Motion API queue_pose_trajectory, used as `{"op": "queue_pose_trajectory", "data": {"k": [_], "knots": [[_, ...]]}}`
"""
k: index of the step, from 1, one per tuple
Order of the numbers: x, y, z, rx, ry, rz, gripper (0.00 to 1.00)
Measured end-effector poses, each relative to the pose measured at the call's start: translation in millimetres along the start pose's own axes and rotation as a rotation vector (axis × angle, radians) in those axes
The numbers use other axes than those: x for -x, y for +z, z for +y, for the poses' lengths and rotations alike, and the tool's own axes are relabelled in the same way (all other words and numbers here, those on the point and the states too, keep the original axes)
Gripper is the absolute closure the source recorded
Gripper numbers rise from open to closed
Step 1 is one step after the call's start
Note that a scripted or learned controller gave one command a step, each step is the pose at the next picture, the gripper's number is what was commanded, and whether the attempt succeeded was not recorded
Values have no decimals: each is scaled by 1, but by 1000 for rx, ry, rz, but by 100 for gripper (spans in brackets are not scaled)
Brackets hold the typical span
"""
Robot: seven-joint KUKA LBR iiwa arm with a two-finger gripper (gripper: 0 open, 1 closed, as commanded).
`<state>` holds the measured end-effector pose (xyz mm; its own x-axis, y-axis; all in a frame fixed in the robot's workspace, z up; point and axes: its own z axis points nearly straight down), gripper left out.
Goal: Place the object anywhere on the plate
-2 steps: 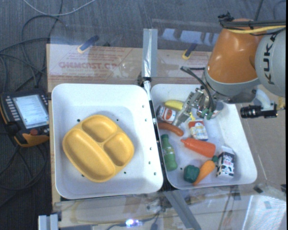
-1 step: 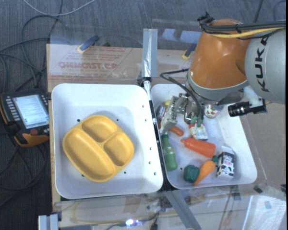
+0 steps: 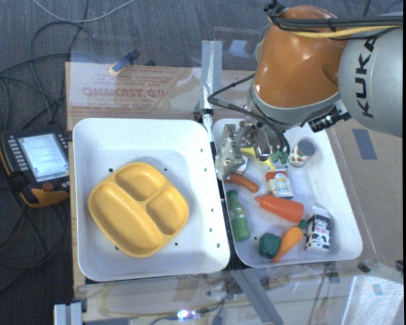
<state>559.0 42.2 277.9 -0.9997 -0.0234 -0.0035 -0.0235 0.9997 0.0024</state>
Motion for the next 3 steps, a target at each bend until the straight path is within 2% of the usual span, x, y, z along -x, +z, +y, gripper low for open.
{"op": "queue_pose_trajectory", "data": {"k": [1, 2, 3], "knots": [[-30, -25, 68, 0, -93, 0, 100], [-43, 125, 93, -2, -340, 5, 100], [-1, 67, 142, 4, -856, 1, 100]]}}
